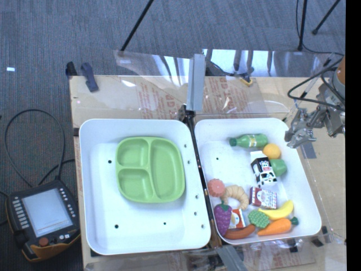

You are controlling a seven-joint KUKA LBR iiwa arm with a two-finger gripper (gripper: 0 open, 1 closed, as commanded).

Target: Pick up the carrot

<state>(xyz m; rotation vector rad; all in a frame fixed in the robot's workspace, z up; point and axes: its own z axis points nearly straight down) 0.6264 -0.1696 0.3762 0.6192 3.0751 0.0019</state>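
Orange and tipped with green, the carrot (277, 226) is lying in the right bin (313, 196), down in that bin's near right corner, its green end pointing toward the right wall. A yellow banana (280, 210) is resting just behind the carrot, touching or nearly touching it, and a green corn-like piece (259, 218) is sitting against the carrot's left end. To the left of the carrot a red sausage (241, 232) is lying along the near wall, with a purple bunch of grapes (221, 217) beyond it. Farther back from the carrot, a croissant (237, 195), a small red carton (263, 197), a black-and-white milk carton (263, 170), a green block (278, 167), a lemon (272, 151) and a green bottle (249, 141) are crowding the middle and far part of the same bin. Well to the left of the carrot, in the other bin (96, 151), a green divided plate (150, 169) is lying flat. The gripper (300, 135) is hanging well behind the carrot, over the bin's far right rim — outside the cluster of toys and apart from all of them. Its fingers are pointing down, but how wide they are standing cannot be made out; nothing is showing between them.
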